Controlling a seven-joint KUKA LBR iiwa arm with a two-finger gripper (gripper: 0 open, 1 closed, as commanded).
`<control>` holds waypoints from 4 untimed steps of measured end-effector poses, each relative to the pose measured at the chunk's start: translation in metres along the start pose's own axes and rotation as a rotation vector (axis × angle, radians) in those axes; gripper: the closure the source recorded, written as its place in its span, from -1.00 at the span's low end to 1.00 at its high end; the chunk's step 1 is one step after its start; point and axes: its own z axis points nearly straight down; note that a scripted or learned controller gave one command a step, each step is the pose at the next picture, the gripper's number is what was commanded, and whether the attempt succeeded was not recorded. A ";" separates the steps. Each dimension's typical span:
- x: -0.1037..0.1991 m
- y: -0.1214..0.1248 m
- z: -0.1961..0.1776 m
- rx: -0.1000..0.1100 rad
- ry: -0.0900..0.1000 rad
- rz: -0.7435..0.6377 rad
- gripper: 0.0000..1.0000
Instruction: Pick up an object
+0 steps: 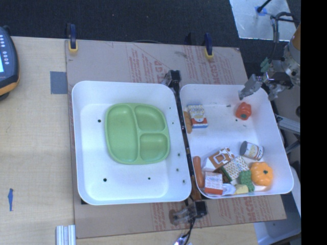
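Note:
The right bin (225, 98) holds the loose objects. A small red pepper (243, 111) lies near its far right corner. My gripper (259, 89) hangs just above and behind the pepper, over the bin's far right rim. Its fingers (249, 89) stand apart, open, with nothing between them. A small carton (196, 115) and a sausage (187, 121) lie by the bin's left wall. A tin can (251, 150) lies on its side at the right. An orange pumpkin (261, 173), a cracker box (221, 158), a red packet (213, 181) and a green piece (246, 178) crowd the near corner.
The left bin (87, 152) holds a green divided plate (137, 133). A long orange sausage (197, 169) leans on the right bin's near left wall. Blue-and-yellow clamps (72, 39) pin the cardboard at the back. A handheld pendant (6, 60) lies at the far left.

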 end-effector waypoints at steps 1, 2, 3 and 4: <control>-0.046 0.023 0.102 0.002 -0.002 0.001 -1.00; -0.052 0.052 0.167 -0.003 -0.003 -0.004 -1.00; -0.051 0.051 0.167 0.000 0.000 -0.002 -1.00; -0.052 0.048 0.171 0.001 0.001 0.000 -1.00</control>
